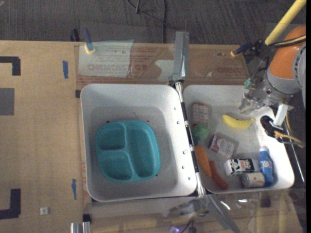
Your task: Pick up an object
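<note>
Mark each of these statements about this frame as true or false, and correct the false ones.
1. The teal divided tray lies in the left bin. True.
2. The banana is in the same bin as the tray. False: it lies in the right bin, near its far side.
3. The claw is over the right bin's far right corner, just beyond the banana. True.
4. The blue bottle sits at the right bin's left wall. False: it is by the right wall, toward the near corner.
5. The orange carrot lies along the right bin's left side. True.
</note>
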{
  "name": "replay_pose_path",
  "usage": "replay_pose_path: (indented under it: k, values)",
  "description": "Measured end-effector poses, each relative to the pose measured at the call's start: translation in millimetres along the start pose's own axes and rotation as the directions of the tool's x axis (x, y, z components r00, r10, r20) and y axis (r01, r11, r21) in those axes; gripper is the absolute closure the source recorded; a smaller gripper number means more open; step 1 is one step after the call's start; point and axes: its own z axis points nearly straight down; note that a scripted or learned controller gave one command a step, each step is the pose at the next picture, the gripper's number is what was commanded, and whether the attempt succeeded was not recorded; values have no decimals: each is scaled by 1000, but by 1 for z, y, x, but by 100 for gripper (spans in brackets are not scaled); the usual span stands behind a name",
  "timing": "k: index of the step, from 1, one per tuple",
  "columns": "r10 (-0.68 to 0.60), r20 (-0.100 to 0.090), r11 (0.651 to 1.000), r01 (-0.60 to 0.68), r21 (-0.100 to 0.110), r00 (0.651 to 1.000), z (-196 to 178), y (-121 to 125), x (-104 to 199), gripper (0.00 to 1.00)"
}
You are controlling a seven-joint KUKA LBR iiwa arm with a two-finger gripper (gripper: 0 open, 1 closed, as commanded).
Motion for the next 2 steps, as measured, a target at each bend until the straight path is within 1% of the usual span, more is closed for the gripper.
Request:
replay_pose_path:
  k: [1, 2]
  values:
    - [124, 5, 992, -124, 3, 992, -66, -12, 17, 100]
    - [148, 3, 989, -148, 8, 989, 3, -3, 11, 100]
